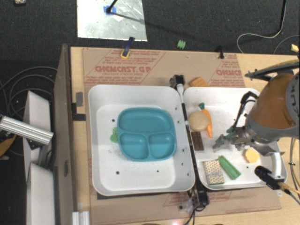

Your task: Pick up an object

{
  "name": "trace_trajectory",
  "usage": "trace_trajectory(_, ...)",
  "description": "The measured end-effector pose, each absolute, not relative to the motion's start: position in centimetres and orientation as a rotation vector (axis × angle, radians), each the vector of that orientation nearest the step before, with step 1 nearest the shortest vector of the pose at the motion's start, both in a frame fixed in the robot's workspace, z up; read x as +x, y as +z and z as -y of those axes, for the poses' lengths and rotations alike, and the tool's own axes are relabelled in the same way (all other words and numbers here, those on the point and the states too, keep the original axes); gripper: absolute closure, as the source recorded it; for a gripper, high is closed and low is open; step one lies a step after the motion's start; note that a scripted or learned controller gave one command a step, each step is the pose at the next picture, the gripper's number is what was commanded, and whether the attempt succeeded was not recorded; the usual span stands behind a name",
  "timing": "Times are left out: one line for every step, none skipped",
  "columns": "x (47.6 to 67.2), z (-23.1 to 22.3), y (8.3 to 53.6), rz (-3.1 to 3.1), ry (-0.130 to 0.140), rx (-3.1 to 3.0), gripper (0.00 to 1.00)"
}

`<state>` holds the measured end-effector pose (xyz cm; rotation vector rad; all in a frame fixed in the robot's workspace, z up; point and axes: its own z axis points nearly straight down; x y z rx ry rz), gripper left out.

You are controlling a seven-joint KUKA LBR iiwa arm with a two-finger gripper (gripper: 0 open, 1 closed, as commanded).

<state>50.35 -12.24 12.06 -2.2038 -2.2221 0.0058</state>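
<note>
The right bin (224, 95) holds a beige round bun (198, 121) with an orange carrot (207, 124) just behind it. A brown block (197, 141) lies by the left wall. A patterned small box (213, 172) and a green block (229, 167) rest near the front. A yellow piece (251, 155) sits at the right, partly under the arm. My gripper (222, 140) hangs over the bin's middle, right of the carrot and above the green block. It is open, with nothing between its fingers.
The left bin (101, 100) bears a blue divided plate (146, 133) with a small green thing (114, 136) at its left edge. An orange block (198, 82) lies outside the bins at the back. The divider between the bins runs close to the bun.
</note>
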Motion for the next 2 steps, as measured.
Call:
trace_trajectory(55.4,10.0,8.3,2.232,-0.004,-2.213,0.00)
trace_trajectory(64.6,11.5,8.6,2.237,-0.010,-2.220,0.00)
